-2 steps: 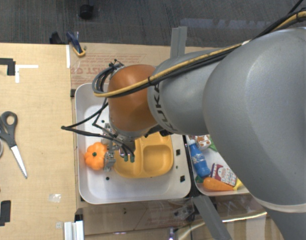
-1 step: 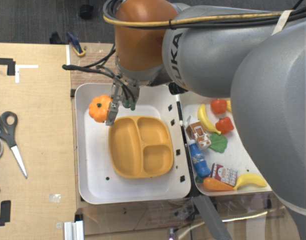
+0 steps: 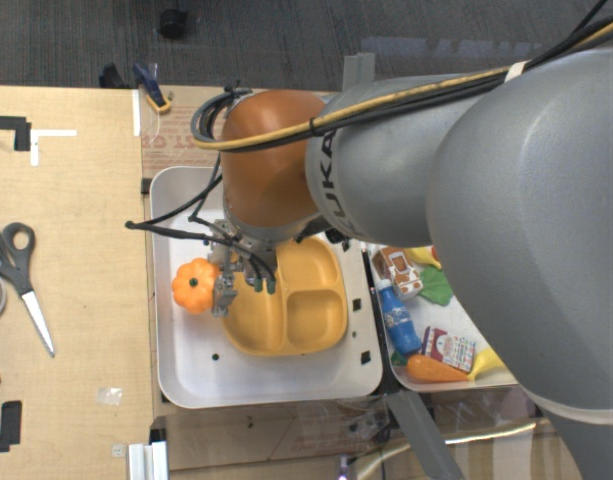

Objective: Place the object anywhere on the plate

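A small orange pumpkin (image 3: 192, 287) with a green stem lies on the floor of the left white bin (image 3: 186, 378), just left of the yellow divided plate (image 3: 296, 318). My gripper (image 3: 240, 284) hangs under the orange wrist band, over the plate's left rim and right beside the pumpkin. It is open, with one finger (image 3: 223, 294) close against the pumpkin's right side and nothing between the fingers. The wrist and arm hide the far part of the plate.
The right bin (image 3: 456, 383) holds several items: a blue bottle (image 3: 397, 324), a carrot (image 3: 436, 369), a small red-and-white carton (image 3: 448, 348) and green and yellow pieces. Scissors (image 3: 21, 278) lie on the wooden bench to the left.
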Tool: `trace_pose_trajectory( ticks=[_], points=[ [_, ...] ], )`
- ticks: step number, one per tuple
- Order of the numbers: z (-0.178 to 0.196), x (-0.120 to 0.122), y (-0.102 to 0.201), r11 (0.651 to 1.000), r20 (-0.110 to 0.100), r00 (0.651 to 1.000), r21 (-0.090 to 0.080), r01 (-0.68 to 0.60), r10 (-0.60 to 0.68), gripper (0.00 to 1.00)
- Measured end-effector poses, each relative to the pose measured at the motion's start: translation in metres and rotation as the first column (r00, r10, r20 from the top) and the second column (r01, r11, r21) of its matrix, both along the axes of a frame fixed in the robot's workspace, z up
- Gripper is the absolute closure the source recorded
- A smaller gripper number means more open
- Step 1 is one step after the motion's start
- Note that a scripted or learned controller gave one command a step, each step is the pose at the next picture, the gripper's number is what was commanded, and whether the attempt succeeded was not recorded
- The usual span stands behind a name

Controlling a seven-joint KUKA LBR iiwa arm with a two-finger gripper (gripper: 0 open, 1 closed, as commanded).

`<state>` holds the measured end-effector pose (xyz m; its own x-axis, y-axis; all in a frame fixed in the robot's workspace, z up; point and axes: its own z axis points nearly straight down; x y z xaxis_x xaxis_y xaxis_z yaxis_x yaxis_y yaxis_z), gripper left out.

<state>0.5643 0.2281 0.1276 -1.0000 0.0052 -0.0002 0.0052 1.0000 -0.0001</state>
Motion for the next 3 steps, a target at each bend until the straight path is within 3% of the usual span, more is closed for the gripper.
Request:
trace_pose_trajectory(
  ticks=[1, 2, 3],
  points=[
    [0.082, 0.037, 0.000, 0.991, 0.003, 0.991, 0.001, 0.131, -0.131, 1.00],
    [-0.013, 0.018, 0.001, 0.999, 0.003, 0.999, 0.001, -0.053, 0.053, 1.00],
    [0.098, 0.073, 0.000, 1.000, 0.003, 1.000, 0.000, 0.005, -0.005, 1.00]
  ],
)
